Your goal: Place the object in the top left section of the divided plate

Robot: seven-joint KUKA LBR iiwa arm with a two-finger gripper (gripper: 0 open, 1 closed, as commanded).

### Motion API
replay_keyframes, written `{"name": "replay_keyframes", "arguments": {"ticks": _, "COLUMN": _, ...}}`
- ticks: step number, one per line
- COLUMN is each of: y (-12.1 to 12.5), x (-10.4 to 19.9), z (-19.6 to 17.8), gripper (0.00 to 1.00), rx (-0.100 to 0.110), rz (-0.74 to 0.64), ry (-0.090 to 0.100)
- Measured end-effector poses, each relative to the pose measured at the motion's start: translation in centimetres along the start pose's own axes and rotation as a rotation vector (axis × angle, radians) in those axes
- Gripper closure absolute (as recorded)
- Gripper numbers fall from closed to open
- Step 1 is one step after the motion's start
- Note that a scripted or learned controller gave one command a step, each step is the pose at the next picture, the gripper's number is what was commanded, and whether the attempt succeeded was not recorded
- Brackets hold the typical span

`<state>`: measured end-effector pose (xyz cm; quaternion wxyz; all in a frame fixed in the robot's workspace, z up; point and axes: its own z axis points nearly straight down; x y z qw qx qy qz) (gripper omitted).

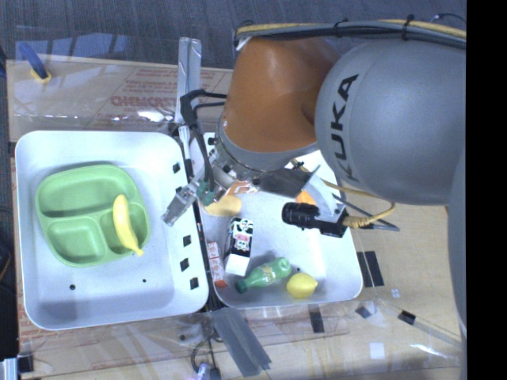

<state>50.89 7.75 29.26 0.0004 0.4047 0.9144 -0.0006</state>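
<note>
We take the green divided plastic plate (83, 212) as our landmark; it sits in the left shallow white bin (47, 303). A yellow banana (125, 224) lies across the plate's right-hand compartment, its lower end over the plate's rim. To the right of the plate, over the seam where the two bins meet, we see the grey arm with its orange band (273, 93) reaching down, and its claw (207, 190) low beside a pale yellow rounded object (227, 206). We cannot tell whether the claw is released or clenched, as the wrist hides it. Farther right of the plate, in the right white bin (348, 279), we see a small black-and-white cow-patterned carton (239, 244), a green plastic bottle (265, 275) lying on its side, and a yellow lemon (302, 285) touching the bottle's end.
</note>
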Motion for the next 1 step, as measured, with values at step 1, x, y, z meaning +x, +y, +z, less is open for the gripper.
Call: {"name": "replay_keyframes", "arguments": {"ticks": 1, "y": 0.00, "x": 0.00, "z": 0.00, "gripper": 0.00, "rx": 0.000, "rz": 0.000, "ry": 0.000}}
